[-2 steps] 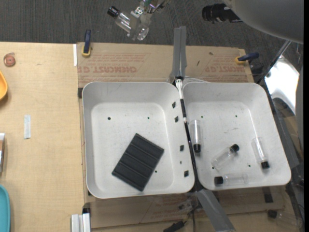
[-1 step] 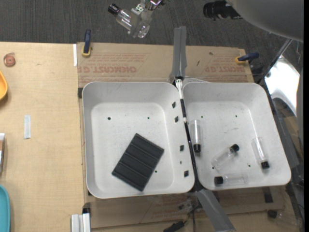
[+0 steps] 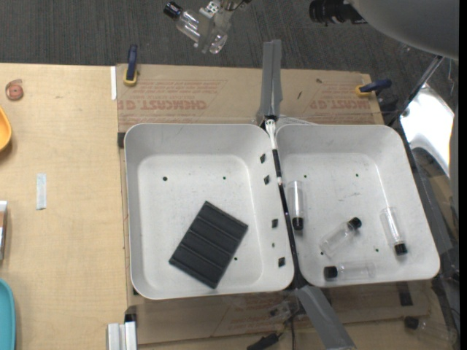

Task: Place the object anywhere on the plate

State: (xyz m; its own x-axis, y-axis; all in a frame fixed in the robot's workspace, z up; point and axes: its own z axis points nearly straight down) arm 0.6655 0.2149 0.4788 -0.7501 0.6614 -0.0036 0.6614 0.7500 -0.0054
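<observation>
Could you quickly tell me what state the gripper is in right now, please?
Gripper: raised beyond the far edge of the bench, shut on a clear vial with a black cap.

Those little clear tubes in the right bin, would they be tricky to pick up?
Probably. The tubes look round and smooth, so they may roll or slip. They seem light. Lying flat on the right bin floor, they offer little to grab.

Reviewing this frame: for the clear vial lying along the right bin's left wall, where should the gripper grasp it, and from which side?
Probably mid-body on the clear vial, coming straight down from above. It lies flat, lengthwise along the right bin wall, black cap toward the camera. Fingers should close across its narrow width, though the wall leaves little room on that side.
</observation>
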